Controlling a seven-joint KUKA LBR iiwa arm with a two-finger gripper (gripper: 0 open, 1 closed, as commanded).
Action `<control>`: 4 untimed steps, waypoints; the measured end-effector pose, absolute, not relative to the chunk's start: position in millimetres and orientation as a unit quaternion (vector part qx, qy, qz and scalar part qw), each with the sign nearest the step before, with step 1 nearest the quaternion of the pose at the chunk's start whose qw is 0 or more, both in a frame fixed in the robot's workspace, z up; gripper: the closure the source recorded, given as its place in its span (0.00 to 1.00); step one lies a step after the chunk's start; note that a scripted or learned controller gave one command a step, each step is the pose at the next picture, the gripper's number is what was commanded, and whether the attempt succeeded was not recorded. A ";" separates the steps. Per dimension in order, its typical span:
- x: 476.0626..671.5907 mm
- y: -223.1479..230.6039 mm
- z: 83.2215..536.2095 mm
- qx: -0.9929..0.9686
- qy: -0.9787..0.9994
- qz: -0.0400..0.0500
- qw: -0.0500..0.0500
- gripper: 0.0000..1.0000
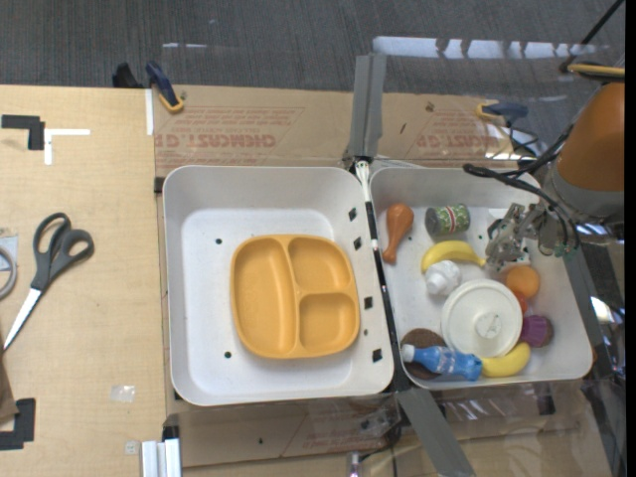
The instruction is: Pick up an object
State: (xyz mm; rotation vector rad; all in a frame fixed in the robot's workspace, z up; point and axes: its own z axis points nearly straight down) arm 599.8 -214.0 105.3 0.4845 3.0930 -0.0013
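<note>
Claw: over right bin, beside banana and orange; finger spread can't be told.
Left bin: yellow divided plate.

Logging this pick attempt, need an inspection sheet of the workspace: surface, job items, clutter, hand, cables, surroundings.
Surface: wooden bench, two white bins side by side.
Job's things: left bin holds a yellow divided plate; right bin holds a drumstick toy, banana, white lid, blue bottle, orange ball.
Clutter: scissors on the bench.
Hand: hand over the right bin, nothing visibly held.
Cables: black cables by the arm.
Surroundings: cardboard behind the bins.
</note>
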 end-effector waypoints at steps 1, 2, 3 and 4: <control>607.6 -140.5 205.4 0.158 0.987 0.000 0.003 1.00; 569.1 -171.9 93.3 0.015 1.000 -0.001 0.002 1.00; 562.6 -103.3 92.1 0.217 0.976 0.000 0.001 1.00; 556.5 -173.2 150.4 0.079 0.997 -0.001 0.003 1.00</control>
